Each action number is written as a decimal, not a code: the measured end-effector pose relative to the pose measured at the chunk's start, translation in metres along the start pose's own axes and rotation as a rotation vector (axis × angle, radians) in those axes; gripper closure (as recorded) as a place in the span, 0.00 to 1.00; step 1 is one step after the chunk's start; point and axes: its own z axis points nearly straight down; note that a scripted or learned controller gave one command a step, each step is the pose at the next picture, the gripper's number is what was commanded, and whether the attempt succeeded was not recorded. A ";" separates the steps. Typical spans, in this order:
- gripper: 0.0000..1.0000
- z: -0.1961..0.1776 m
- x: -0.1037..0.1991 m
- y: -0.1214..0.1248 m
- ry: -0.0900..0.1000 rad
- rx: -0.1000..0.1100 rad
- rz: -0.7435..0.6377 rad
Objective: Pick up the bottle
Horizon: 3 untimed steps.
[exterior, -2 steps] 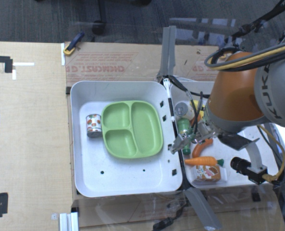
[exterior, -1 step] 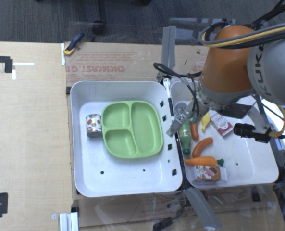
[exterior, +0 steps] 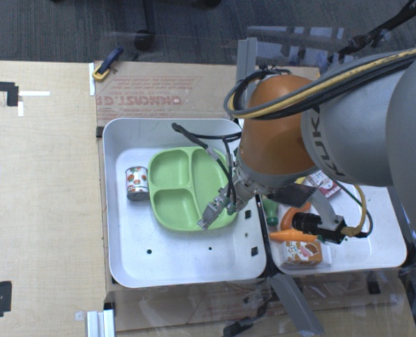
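Note:
My gripper [exterior: 213,212] hangs low over the right rim of a green divided plate [exterior: 179,188] in the left bin [exterior: 186,265]. Nothing shows held in it. The arm's orange band and grey body cover the gap between the bins and much of the right bin. A small green piece [exterior: 269,209], possibly the bottle, peeks out beneath the wrist at the right bin's left edge; most of it is hidden. I cannot make out a whole bottle anywhere.
A small can [exterior: 137,183] lies left of the plate. The right bin [exterior: 383,251] holds an orange carrot [exterior: 292,236], a brown packet [exterior: 306,253] and a red-and-white box [exterior: 321,181]. Black cables loop around the wrist.

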 end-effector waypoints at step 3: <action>0.00 -0.006 0.000 0.075 -0.001 0.000 0.001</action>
